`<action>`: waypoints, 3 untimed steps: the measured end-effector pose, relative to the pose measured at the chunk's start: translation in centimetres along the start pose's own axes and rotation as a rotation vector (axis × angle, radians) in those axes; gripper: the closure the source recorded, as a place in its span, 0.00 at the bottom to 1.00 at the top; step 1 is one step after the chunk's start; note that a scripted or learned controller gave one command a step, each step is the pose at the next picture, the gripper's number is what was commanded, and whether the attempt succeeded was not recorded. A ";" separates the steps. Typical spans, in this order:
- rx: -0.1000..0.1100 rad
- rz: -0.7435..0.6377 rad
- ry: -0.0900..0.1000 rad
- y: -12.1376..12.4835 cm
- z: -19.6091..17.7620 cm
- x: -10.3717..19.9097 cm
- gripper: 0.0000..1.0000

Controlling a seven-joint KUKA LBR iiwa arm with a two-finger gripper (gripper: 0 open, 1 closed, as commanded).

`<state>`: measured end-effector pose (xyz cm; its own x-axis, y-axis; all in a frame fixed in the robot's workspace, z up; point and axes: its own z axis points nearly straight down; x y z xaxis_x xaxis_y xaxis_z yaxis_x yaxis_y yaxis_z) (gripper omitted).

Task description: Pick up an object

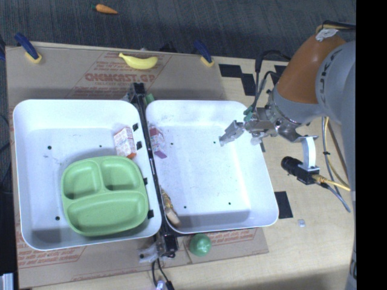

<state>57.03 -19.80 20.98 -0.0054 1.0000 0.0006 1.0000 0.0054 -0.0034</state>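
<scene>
I have the tool [233,132] hanging over the right bin [205,216], near its upper right corner, with nothing between its fingers; from this slanted view I cannot tell whether they stand apart or together.

No object is named, so I judge the candidates by where they lie. The green divided tray [106,193] sits in the lower half of the left bin [30,138]. It looks stiff and light, but wide and flat, so I would take it by a raised rim, not the middle. The small printed packet [124,141] lies just above the tray, near the divider; it looks soft and crinkly, likely to slip, and a pinch across its short side seems best. Another small wrapper [157,141] rests against the right bin's left wall, closest to my tool's side.

A pale object [169,213] lies at the right bin's lower left corner, hard to identify. Outside the bins, a banana [138,60] lies on the cardboard above, a green ball [200,244] below. The arm's upper part is cut off at the right.
</scene>
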 end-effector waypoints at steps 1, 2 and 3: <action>0.001 -0.001 0.001 -7.6 11.8 1.1 0.00; -0.003 0.001 0.000 0.1 11.8 -1.3 0.00; 0.001 -0.001 0.000 -7.8 11.8 -1.3 0.00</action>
<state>49.19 -21.13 9.17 -0.0060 1.0000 0.0007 1.0000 0.0060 -0.0042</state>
